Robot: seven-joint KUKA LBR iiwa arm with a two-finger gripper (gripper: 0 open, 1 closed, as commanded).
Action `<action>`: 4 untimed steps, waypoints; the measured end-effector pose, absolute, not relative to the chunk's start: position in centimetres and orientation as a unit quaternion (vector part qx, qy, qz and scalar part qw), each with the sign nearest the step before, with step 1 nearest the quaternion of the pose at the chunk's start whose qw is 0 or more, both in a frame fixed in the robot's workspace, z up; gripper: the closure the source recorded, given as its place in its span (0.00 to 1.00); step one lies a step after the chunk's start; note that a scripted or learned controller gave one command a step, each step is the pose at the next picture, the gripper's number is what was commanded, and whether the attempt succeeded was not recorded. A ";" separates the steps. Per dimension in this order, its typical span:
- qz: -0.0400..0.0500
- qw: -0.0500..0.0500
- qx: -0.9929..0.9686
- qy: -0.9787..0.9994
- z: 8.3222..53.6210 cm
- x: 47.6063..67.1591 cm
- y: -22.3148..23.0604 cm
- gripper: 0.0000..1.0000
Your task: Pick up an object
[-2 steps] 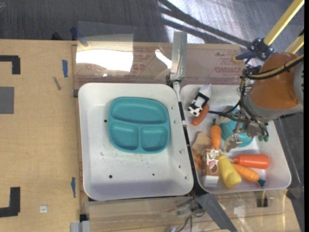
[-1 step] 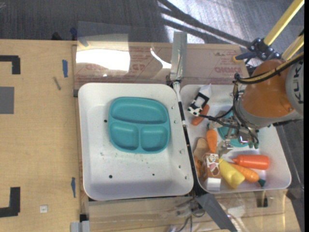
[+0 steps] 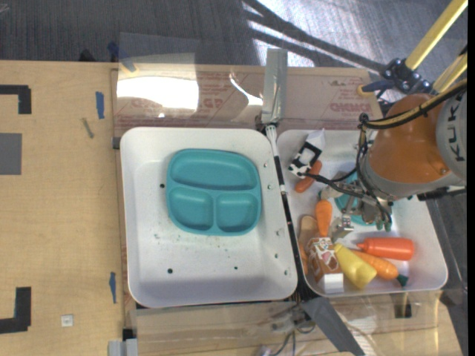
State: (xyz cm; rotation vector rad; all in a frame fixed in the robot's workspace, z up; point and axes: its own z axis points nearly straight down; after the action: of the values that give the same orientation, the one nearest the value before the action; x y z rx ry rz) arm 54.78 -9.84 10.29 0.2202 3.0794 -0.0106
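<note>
My gripper (image 3: pixel 347 219) hangs low in the right bin (image 3: pixel 438 273), under the orange wrist band (image 3: pixel 404 150). It sits just right of a small carrot (image 3: pixel 323 215) and above a red-orange carrot-shaped toy (image 3: pixel 386 247). A teal item (image 3: pixel 358 208) shows partly beneath the wrist. In the bin's front lie a yellow bottle (image 3: pixel 355 267), a brown box (image 3: pixel 320 254) and a white block (image 3: pixel 333 280). At the back left are a black-and-white object (image 3: pixel 304 158) and an orange sausage (image 3: pixel 306 181). I see nothing clearly held.
The left bin (image 3: pixel 148 258) holds a teal divided plate (image 3: pixel 214 191). A cardboard wall (image 3: pixel 223 99) runs behind both bins, with a grey divider post (image 3: pixel 273 87) between them. Wooden bench (image 3: pixel 52 199) lies to the left.
</note>
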 end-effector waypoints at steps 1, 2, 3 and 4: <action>-0.001 0.016 0.107 0.994 10.0 56.4 -9.5 0.00; 0.000 0.029 0.156 0.987 10.2 51.1 -9.6 0.00; 0.000 0.021 0.167 0.986 10.1 51.6 -9.5 0.00; -0.001 0.030 0.152 0.988 10.2 51.0 -9.4 0.00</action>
State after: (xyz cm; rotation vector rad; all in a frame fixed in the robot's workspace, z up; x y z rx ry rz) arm 50.97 -9.40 10.22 0.4694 3.0451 -0.0028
